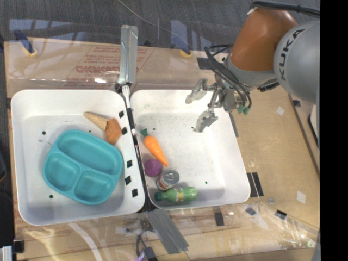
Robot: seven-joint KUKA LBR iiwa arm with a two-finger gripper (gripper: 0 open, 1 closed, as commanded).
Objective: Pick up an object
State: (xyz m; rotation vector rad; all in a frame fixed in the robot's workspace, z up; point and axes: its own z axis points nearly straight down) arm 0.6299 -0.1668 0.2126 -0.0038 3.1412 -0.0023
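While you look down on the bench from above, two white bins sit side by side, the left bin [24,162] and the right bin [228,162], their inner walls touching along the middle. Your arm [283,42] comes in from the right, grey with an orange band, and its gripper [200,109] hangs over the upper part of the right bin. Its two fingers stand apart, one finger [194,94] higher and the other lower, and nothing lies between them. Below the gripper, the bin floor is bare white. Along the left wall of the right bin you find a carrot [155,148] lying at a slant, green top toward the upper left. Just below it lies a purple ball [152,167], touching a small can [169,178] on its right. Beneath both, a green bottle [176,194] lies on its side against the near wall. All four are well apart from the gripper. Turning to the left bin, a teal tray [81,167] with three compartments rests on the floor. Beside its upper right edge lies a cone [97,118], next to a brown piece [113,131] by the dividing wall.
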